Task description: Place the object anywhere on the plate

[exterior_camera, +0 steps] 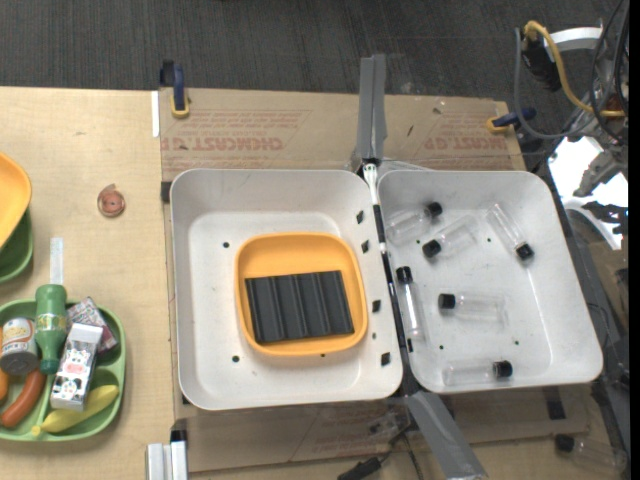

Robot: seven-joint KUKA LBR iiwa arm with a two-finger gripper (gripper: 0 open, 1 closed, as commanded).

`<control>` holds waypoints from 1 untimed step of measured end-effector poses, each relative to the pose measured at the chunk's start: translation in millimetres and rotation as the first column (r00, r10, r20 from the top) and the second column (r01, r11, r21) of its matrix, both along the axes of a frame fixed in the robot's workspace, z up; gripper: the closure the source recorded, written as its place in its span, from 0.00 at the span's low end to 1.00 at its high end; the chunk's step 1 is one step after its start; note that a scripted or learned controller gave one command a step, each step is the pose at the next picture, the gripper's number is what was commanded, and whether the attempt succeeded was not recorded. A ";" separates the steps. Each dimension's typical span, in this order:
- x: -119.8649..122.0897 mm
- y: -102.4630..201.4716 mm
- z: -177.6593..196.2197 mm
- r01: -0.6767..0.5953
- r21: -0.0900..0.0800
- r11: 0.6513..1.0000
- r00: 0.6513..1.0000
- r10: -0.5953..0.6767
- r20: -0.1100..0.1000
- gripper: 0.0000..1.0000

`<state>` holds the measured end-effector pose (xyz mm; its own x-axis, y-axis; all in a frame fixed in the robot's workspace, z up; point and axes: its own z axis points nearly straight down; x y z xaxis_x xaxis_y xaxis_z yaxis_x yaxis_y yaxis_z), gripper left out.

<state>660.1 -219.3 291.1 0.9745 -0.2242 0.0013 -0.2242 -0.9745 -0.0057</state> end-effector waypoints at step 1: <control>-0.1 0.6 -44.4 -0.029 0.000 1.000 1.000 0.029 -0.001 0.00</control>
